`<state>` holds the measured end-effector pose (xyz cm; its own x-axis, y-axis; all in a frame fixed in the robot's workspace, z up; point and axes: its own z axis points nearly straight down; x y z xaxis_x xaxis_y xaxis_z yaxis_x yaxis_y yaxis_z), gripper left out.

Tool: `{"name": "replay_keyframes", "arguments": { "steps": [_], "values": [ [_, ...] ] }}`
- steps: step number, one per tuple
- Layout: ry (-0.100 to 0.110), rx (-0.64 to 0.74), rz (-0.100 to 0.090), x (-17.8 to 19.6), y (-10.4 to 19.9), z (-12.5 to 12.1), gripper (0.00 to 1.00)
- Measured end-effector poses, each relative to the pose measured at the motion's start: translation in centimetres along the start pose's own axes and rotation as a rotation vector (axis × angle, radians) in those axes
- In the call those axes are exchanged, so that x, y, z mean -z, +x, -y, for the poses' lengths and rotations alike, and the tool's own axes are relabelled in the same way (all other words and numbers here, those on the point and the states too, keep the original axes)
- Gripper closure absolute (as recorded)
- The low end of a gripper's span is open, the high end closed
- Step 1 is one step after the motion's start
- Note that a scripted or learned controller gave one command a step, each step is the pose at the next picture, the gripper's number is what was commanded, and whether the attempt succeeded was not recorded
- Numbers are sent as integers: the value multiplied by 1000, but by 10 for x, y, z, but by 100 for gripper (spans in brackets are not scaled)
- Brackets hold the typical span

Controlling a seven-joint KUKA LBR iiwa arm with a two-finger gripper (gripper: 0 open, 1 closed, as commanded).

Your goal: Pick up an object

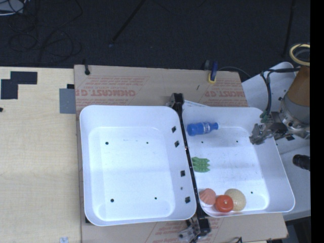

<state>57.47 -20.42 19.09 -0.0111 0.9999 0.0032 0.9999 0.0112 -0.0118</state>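
The right bin [273, 166] holds a blue bottle [202, 128] lying on its side near the back left. A small green object [200, 164] lies by the bin's left wall. At the front sit a pink round object [206, 196], a red round object [224, 203] and a beige round object [236, 198], close together. My gripper [258, 135] hangs at the bin's right rim, near the back, well right of the bottle. Nothing shows between its fingers.
The left bin [91, 176] stands beside the right one, with a black divider clamp [183, 151] between them. Both rest on a cardboard sheet [131, 87]. The arm's orange band [302, 87] and cables rise at the right edge.
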Motion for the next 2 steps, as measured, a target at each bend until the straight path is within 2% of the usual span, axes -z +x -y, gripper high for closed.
{"name": "replay_keyframes", "arguments": {
  "steps": [1,2],
  "values": [
    [1,1,0,0,0,0,0],
    [1,2,0,10,-1,0,100]
  ]
}}
